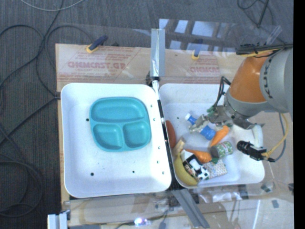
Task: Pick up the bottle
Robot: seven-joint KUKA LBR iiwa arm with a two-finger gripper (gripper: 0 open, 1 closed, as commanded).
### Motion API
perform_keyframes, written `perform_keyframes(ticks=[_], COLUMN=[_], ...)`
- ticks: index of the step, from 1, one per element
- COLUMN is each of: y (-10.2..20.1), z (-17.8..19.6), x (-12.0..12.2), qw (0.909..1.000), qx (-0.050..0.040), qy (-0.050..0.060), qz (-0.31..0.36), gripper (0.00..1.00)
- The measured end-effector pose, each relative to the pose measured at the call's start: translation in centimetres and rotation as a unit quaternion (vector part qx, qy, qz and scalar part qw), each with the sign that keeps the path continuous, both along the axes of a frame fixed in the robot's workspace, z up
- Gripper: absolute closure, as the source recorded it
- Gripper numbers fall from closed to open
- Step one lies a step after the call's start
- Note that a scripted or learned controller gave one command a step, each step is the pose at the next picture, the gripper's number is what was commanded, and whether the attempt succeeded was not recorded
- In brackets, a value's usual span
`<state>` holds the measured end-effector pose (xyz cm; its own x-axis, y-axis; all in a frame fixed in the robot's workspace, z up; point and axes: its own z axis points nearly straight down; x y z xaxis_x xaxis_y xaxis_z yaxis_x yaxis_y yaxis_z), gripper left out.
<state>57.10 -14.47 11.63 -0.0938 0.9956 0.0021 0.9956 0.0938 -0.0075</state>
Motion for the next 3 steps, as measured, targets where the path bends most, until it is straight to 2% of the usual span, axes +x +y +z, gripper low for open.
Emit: perform_keyframes(ticks=[1, 2, 3], y=[0.6, 0.5, 7.7], z=[-2.8, -2.1, 11.3], x=[-0.8, -0.7, -2.4], qw=[0.9961, 0.9961, 0.9964], qx=[-0.0001, -0.0003, -0.0024], qy=[-0.007, -0.006, 0.000], qz=[-0.088, -0.088, -0.085], gripper=[0.00, 1.00, 1.00])
